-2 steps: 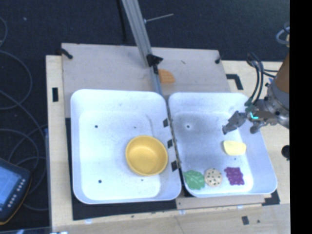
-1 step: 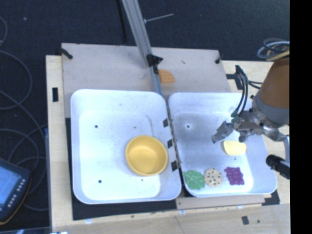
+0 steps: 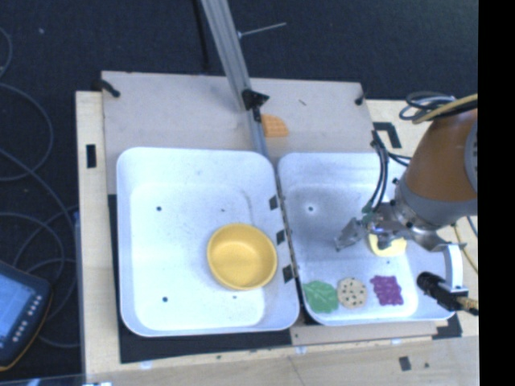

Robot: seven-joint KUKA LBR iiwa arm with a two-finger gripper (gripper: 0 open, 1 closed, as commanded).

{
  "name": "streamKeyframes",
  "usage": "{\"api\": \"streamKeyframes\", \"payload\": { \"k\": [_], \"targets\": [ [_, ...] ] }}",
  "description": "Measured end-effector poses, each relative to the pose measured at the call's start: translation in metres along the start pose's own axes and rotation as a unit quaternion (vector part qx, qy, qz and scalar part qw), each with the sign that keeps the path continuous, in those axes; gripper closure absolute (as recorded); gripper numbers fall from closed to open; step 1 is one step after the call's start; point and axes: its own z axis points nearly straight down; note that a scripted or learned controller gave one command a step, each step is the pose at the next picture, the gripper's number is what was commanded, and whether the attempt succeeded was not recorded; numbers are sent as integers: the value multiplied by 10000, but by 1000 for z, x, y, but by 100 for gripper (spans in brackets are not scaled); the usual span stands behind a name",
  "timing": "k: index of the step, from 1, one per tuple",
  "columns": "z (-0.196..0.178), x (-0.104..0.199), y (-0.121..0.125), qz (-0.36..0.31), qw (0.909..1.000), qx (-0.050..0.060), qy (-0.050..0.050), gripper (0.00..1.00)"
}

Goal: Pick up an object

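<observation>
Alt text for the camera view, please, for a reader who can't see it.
The arm's pincer hangs low in the right bin beside a pale yellow object. Green, cookie-like and purple pieces line its near edge. A yellow bowl sits in the left bin.

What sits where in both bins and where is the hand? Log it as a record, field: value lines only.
left bin: holds a yellow bowl, upright, toward its right side
right bin: holds four small items
near edge row, left to right: green piece, round cookie, purple piece
yellow item: in the right bin, partly hidden beneath the hand
hand: low over the right bin, by the yellow item
hold: cannot tell from this view
arm: reaches in from the right
outside the bins: small orange object on the board behind them
</observation>
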Motion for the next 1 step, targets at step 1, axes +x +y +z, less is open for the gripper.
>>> {"api": "streamKeyframes", "payload": {
  "k": [1],
  "targets": [
    [63,-4,-2,3,10000,4,1,0]
  ]
}}
